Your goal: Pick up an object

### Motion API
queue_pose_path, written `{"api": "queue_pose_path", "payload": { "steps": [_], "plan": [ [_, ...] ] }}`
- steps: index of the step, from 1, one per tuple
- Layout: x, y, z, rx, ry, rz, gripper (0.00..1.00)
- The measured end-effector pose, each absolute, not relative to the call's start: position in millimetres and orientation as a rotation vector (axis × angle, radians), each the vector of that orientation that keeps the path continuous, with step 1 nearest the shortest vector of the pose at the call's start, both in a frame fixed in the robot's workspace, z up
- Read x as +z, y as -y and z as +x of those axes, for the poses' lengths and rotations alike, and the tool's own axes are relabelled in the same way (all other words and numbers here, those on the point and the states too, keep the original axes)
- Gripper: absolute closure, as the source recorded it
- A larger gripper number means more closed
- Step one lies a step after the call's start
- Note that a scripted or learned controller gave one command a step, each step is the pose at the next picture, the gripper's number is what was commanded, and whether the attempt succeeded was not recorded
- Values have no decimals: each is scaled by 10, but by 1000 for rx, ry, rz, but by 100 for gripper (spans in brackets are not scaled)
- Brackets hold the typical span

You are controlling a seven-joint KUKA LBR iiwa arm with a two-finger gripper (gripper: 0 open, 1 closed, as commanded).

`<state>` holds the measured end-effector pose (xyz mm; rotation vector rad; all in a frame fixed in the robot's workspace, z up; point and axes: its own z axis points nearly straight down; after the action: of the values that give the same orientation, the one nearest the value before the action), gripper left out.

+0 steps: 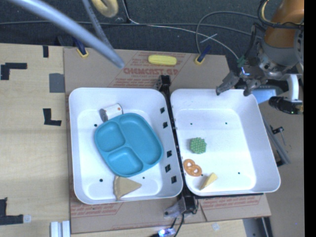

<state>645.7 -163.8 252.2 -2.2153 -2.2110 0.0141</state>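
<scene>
Nearest lie a small pale yellow wedge (208,180) and an orange pretzel-shaped ring (192,168) in the right white bin (266,179); both look light and rigid. I would grasp the wedge across its flat sides. I cannot tell the state of the tool (233,84), which hovers over this bin's far rim.

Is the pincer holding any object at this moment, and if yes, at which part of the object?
Nothing is held. The pincer hangs over the far rim of the right bin with nothing between its fingers, apart from the green ball.
</scene>
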Motion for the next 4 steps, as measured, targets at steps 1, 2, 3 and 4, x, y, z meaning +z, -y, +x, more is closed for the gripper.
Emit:
{"api": "queue_pose_path", "payload": {
  "steps": [1,2,3,4],
  "plan": [
    [2609,1634,6480,2,2222,-2220,0],
    [1980,1649,6422,7,2220,-2218,0],
    [1376,1711,6351,9,2218,-2217,0],
    [842,1703,6346,4,2224,-2219,0]
  ]
}}
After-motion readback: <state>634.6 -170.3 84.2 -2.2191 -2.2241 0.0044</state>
